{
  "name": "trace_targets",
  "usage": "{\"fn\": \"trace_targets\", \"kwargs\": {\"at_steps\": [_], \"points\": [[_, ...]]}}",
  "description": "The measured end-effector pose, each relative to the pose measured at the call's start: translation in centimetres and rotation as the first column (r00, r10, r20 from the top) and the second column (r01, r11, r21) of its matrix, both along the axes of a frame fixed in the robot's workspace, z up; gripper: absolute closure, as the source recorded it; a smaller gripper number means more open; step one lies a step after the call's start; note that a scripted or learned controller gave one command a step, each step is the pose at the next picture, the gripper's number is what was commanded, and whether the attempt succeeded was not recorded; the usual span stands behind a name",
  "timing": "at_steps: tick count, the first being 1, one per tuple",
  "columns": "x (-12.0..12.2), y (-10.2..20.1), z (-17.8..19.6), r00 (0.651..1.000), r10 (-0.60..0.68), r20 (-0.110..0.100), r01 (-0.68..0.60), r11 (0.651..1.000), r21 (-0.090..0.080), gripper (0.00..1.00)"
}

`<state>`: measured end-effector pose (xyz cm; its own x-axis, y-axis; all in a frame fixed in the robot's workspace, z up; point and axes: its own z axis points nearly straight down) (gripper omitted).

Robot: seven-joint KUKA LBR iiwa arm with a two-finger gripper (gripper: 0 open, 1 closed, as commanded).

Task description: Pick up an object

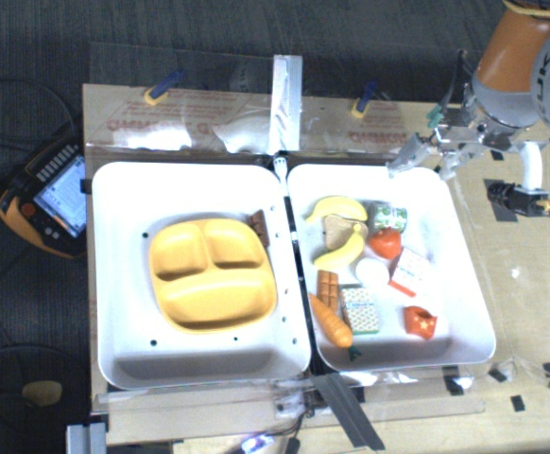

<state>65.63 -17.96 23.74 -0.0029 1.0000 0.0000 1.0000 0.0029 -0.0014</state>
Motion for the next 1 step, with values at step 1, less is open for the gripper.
{"fn": "trace_targets", "kwargs": {"at_steps": [1], "points": [[-2.72, -1.57, 9.10, 0.999, -0.051, 0.001, 0.051, 0.999, -0.003, 0.00]]}}
